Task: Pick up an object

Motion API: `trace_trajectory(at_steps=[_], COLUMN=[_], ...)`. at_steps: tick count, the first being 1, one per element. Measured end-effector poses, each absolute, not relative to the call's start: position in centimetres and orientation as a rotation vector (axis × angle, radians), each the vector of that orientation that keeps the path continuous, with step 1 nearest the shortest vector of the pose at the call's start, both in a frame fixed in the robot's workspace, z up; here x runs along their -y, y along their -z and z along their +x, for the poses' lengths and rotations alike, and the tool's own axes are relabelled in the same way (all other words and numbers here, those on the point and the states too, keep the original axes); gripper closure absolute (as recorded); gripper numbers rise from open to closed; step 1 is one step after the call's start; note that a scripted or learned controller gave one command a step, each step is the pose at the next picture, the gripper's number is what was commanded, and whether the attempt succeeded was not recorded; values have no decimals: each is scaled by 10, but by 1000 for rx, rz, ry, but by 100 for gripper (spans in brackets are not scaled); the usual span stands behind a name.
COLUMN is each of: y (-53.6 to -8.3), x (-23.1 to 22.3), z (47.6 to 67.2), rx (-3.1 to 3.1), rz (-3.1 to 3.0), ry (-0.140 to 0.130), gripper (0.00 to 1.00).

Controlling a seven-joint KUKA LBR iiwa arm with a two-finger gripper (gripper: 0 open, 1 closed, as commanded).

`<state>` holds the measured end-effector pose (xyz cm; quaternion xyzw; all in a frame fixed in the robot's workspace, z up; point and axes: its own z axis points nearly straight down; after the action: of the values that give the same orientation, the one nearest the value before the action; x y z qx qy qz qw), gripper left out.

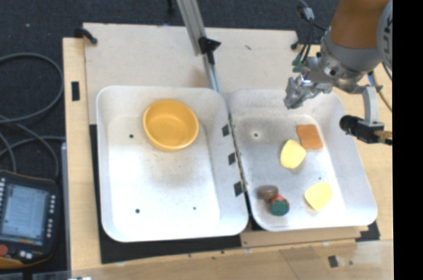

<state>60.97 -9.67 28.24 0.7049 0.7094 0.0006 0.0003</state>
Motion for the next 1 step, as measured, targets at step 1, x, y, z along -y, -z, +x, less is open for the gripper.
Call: trace_trajectory(at_steps=[1], y=[-286], x=[44], z=[598], rx=[-2230], rz=[2214], ry=[-3], gripper=[100])
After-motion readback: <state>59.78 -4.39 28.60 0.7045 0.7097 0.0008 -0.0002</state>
